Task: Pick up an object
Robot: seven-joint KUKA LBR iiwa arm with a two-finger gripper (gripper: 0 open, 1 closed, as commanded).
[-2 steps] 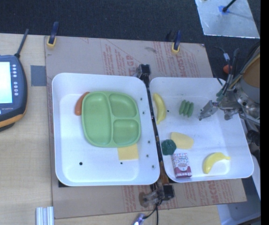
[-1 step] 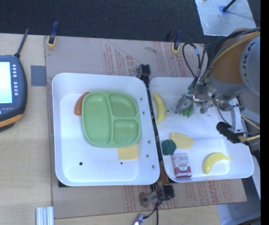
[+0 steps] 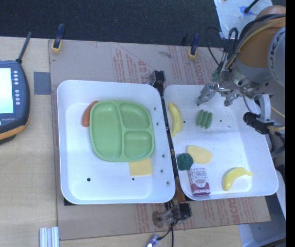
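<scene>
At the near edge of the right bin (image 3: 260,153) a small red carton (image 3: 199,182) lies flat, and to its right sits a yellow banana (image 3: 236,177) close to the bin's near right corner. Just behind the carton rests a dark green broccoli piece (image 3: 184,161), touching or nearly touching a pale yellow wedge (image 3: 199,154). Farther back, a green ridged vegetable (image 3: 204,119) lies near the middle of the bin, and a second yellow banana (image 3: 175,118) curves along the bin's left wall.

In the left bin (image 3: 73,153), a yellow flat square (image 3: 141,168) pokes out from under the near edge of a green divided plate (image 3: 122,130). An orange piece (image 3: 87,115) shows at the plate's far left side, partly hidden beneath it.

At the far end of the right bin the gripper (image 3: 218,95) hangs above the bin's back part, just behind the green ridged vegetable. Its fingers are spread apart and nothing sits between them. The grey arm with its orange band (image 3: 260,37) rises to the right.

On the worktop (image 3: 19,189) far to the left rests a control pendant (image 3: 1,99) with a bright screen.
</scene>
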